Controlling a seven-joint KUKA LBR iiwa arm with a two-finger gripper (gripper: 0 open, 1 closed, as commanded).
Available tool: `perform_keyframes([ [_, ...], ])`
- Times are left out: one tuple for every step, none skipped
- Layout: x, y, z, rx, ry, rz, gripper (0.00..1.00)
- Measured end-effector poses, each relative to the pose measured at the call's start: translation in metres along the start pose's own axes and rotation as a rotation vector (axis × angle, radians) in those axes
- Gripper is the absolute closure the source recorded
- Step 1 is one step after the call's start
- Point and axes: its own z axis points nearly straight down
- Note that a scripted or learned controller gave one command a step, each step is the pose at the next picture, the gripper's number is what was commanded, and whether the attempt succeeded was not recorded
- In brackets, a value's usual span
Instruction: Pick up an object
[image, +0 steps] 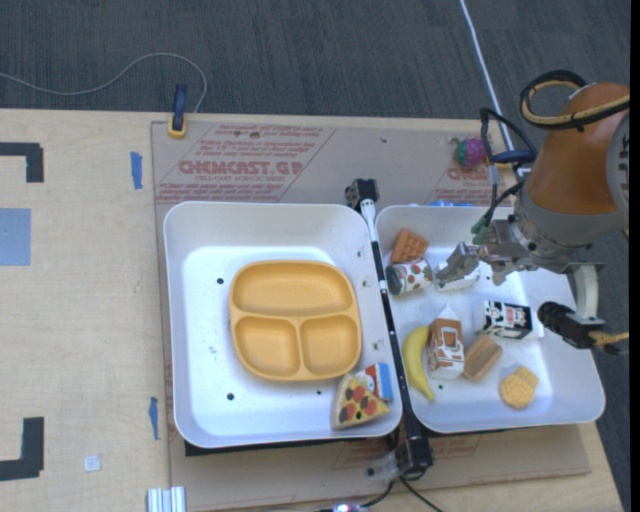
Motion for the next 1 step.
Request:
perform_keyframes([
  [-0.0162,0.0348,0.0928,-0.002,-0.001,0.001,0.00],
])
